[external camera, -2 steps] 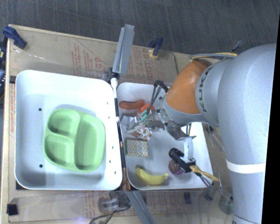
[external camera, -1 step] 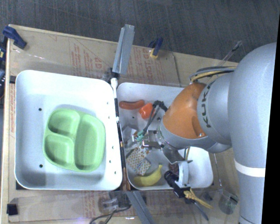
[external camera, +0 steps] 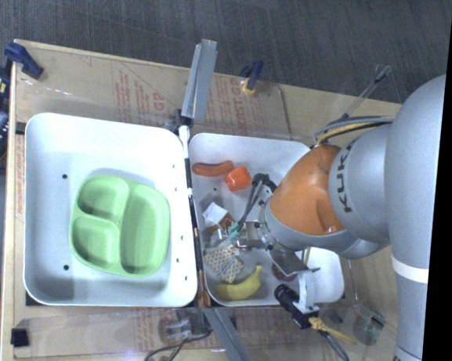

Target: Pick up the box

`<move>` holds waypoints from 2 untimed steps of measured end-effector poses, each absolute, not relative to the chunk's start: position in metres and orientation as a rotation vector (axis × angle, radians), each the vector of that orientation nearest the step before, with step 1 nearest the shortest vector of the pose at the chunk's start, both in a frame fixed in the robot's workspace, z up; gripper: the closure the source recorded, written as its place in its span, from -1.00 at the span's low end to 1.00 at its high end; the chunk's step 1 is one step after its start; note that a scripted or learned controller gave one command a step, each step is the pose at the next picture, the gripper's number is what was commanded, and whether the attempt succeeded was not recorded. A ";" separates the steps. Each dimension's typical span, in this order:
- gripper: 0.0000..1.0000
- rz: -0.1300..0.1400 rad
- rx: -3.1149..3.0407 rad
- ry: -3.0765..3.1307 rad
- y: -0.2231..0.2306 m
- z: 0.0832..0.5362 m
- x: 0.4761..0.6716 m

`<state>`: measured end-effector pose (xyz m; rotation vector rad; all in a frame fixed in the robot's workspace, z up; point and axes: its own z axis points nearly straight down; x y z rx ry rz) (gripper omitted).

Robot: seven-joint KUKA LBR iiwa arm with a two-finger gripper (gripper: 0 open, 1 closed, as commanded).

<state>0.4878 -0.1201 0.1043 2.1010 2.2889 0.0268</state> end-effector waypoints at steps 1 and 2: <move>-1.00 0.020 2.011 2.357 -0.110 0.105 0.488; 1.00 0.022 2.001 2.357 -0.110 0.118 0.490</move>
